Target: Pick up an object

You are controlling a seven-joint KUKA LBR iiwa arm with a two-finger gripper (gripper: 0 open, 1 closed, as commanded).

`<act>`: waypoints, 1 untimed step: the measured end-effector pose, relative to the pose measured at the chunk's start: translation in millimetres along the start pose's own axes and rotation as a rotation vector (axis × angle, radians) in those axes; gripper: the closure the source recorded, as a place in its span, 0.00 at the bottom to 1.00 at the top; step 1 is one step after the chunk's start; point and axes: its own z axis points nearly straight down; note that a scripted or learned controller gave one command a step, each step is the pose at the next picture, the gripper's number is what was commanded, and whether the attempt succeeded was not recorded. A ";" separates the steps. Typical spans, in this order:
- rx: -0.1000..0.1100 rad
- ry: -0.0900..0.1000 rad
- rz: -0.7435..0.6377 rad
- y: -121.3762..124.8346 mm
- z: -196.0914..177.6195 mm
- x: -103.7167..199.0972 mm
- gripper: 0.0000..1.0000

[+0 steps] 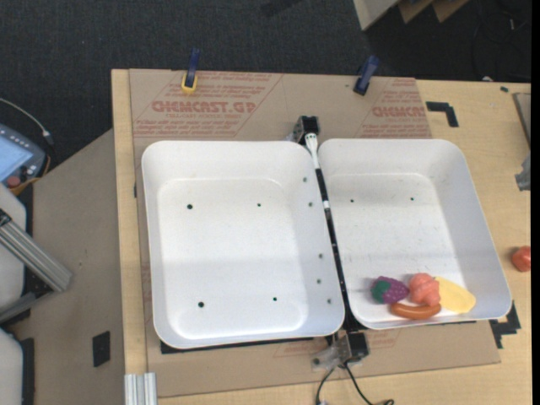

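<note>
- You've got two shallow white plastic bins side by side on a brown cardboard-covered bench (253, 99); red lettering is printed across the cardboard's far edge.
- Left bin (169, 175): bare white floor with four small dark dots.
- Right bin (456, 184): all the objects sit bunched in its near corner, on the side away from the left bin.
- In that cluster: small purple grape-like toy (389, 289), pink-red lumpy toy (425, 288) just beside it, flat yellow piece (456, 296) touching the pink one on its outer side, and an orange-red sausage-shaped toy (414, 310) lying in front of them, along the bin's near wall.
- Thin black strip (325, 218) runs between the two bins, with small hardware at both ends.
- Blue-and-yellow clamp (191, 72) and blue clamp (366, 74) grip the bench's far edge.
- Small orange object (521, 259) sits outside the right bin, on the bench at your right edge.
- Dark carpet floor (126, 15) behind the bench; aluminium framing at the left.
- Claw state: can't tell you anything from this view.
</note>
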 end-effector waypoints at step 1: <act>-0.003 -0.002 0.000 0.8 -10.5 -0.3 1.00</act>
